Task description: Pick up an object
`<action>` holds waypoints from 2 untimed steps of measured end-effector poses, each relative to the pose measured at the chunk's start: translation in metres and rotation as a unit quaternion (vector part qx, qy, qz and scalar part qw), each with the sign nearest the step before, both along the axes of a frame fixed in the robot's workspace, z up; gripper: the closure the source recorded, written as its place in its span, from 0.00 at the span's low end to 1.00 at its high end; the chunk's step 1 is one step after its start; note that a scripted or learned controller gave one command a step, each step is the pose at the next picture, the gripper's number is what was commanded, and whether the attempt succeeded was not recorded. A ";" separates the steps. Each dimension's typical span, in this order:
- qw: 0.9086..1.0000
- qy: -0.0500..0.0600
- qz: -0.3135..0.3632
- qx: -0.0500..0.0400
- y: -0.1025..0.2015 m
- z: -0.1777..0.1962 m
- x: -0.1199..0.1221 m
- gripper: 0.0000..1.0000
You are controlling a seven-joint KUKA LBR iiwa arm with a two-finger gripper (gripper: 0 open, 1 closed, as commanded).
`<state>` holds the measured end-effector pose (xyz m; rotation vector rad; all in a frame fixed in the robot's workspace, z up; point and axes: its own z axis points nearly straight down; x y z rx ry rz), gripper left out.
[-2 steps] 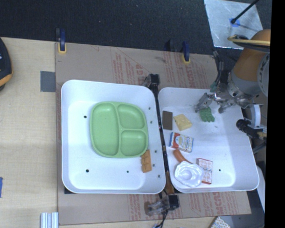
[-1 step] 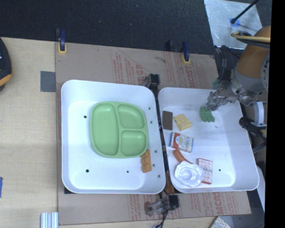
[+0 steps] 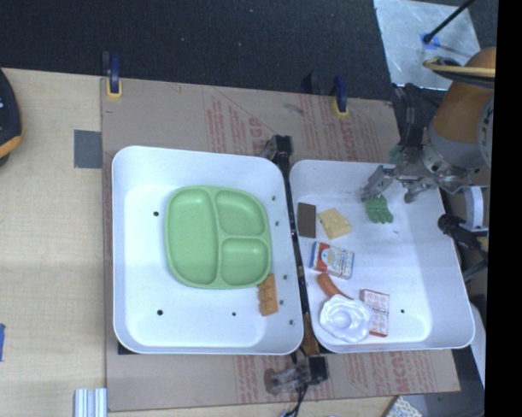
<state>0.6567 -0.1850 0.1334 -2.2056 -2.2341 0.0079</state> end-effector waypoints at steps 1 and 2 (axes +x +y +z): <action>1.000 0.000 -0.003 0.001 0.009 -0.034 -0.001 0.00; 1.000 -0.002 -0.006 0.000 -0.029 -0.041 -0.001 0.00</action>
